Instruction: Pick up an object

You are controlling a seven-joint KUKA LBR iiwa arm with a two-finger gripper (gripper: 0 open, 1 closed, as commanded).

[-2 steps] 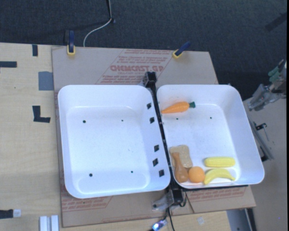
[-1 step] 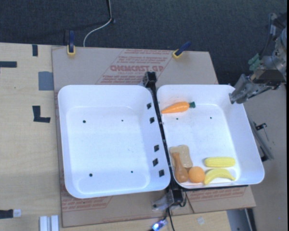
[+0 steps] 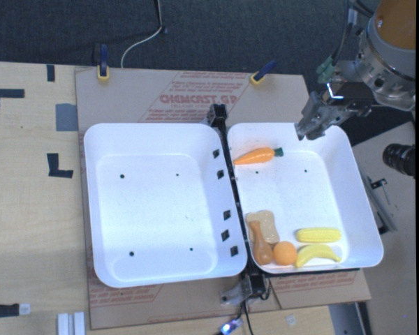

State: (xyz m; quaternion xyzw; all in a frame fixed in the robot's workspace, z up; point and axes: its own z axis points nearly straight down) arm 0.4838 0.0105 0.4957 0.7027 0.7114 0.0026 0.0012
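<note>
From my station I see the gripper [image 3: 313,125] hanging over the far right corner of the right bin [image 3: 349,187], at its rim, with the grey wrist and the orange band of the arm [image 3: 394,19] reaching in above it from the right; whether its pincer is apart or together I cannot tell, since the dark tip is too small and blurred against the bin's edge, and I see nothing between it. The pickable things all lie in the right bin: a toy carrot [image 3: 255,156] with a green top lies on its side near the far left corner, just beside the divider, well apart from the gripper; along the near edge sits a cluster, with a tan cracker-like piece [image 3: 262,224] toward the left wall, a brownish piece [image 3: 260,248] touching its near side, an orange ball [image 3: 285,253] just beside that, a yellow corn cob [image 3: 318,235] to the right, and a yellow banana [image 3: 318,256] just below the cob, near the bin's near rim. The left bin [image 3: 153,208] sits beside it, the two walls touching along a line of black clips; both bins rest on a cardboard sheet [image 3: 188,98] with red print, held by two clamps at its far edge, on the pale wooden bench [image 3: 28,208].
</note>
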